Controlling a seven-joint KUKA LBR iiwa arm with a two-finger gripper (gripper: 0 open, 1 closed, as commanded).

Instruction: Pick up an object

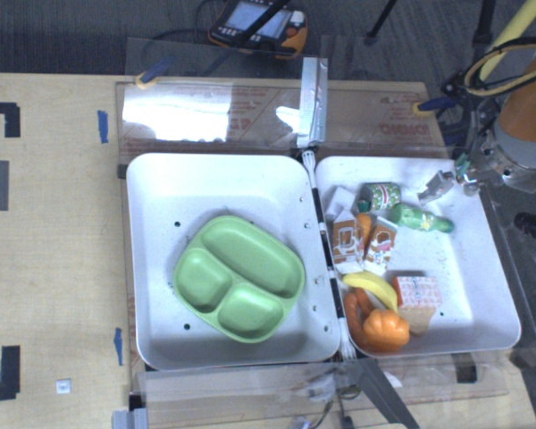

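Pincer (439, 186) just above green bottle (418, 217)

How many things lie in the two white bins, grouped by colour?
Green: 3, the tray, can and bottle
Orange: 2, the pumpkin and carrot
Yellow: 1, the banana
Red and white: 3, two cartons and a box
Total: 9

Matt green plastic tray (239, 278), glossy white plastic bins (152, 239), wood bench (45, 239).
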